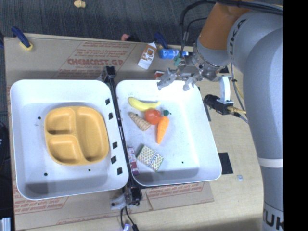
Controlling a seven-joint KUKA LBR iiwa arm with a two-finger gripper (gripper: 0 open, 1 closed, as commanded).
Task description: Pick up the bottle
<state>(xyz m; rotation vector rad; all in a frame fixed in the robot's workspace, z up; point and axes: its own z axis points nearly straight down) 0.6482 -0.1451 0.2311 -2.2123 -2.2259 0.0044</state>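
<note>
Down at the near edge, a clip (126, 196) pinches the two white bins together where their corners meet, presumably so neither slides when the arm pokes about. Just above it, in the right bin (202, 143), a small patterned box (149, 158) lies flat near the front wall, with a thin packet (131, 159) tucked against the dividing rim. Farther back sit a carrot (162, 129), a tomato (153, 116), a ridged cone (138, 121) and a banana (142, 103), bunched close, some touching. The left bin (19, 129) carries a yellow divided plate (77, 134), set squarely in the middle.

The bottle (168, 54), as best I can judge, is the small blue thing lying on the cardboard-covered worktop (77, 57) behind the right bin, beside a little carton (147, 56); it is outside both bins.

The gripper (175, 81) hangs over the right bin's back rim, fingers spread apart with nothing between them. It seems poised near the bottle rather than on it, so the pick looks not yet made.
</note>
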